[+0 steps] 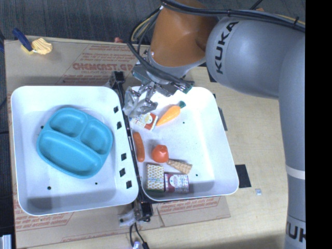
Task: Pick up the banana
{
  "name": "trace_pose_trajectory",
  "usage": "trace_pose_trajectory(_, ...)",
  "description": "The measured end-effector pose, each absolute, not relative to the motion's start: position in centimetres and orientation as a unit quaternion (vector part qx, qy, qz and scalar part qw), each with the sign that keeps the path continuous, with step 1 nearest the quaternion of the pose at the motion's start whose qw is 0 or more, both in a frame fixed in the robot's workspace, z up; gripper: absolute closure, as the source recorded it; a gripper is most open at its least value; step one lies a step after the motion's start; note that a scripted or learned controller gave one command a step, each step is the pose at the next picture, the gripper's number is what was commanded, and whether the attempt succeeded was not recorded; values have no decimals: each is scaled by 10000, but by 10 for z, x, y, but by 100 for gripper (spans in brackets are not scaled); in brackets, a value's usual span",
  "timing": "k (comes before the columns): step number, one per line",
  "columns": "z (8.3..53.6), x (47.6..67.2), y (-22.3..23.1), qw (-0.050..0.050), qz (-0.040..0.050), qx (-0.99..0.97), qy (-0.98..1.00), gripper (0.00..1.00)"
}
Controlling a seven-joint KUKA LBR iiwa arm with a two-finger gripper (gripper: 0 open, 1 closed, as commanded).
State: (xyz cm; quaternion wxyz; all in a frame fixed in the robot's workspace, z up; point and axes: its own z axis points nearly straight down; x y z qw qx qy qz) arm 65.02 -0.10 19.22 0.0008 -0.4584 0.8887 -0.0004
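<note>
**A:** While the gripper (137, 105) hangs low over the far left corner of the right bin (220, 134), can you say what it has?

**B:** Nothing that I can see. It sits just above a small carton (147, 121), and the wrist hides its tip, so I cannot tell whether the jaws are apart or together.

**A:** And the banana?

**B:** I cannot place it with certainty. The 1 yellow thing I can find is a pale lump (42, 46) at the far left corner of the bench (78, 61), outside both bins. It may be the banana, but it is too small to tell.

**A:** Why is the arm (249, 51) bent so steeply?

**B:** It reaches in from the right and must cross the whole bin, so the wrist tips down to drop straight into that corner.

**A:** What else lies there?

**B:** A carrot (169, 114) is just beside the carton, and a sausage (138, 146) lies along the left edge. Near the front edge are a tomato (160, 153), a cone (180, 165), a box (154, 178) and a can (176, 182). The left bin (21, 139) holds 1 blue plate (75, 141).

**A:** So how far along is it?

**B:** I judge the pick not yet made. If the lump is the banana, the gripper is well apart from it.
</note>
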Motion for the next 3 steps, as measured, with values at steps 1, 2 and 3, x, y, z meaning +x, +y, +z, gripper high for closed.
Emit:
trace_pose_trajectory(1, 192, 657, -60, 14, -6, -5788, 8155, 100)
trace_pose_trajectory(2, 213, 657, -167, 3, -9, -5967, 8024, 100)
trace_pose_trajectory(3, 160, 643, -103, -3, 10, -5544, 8323, 100)
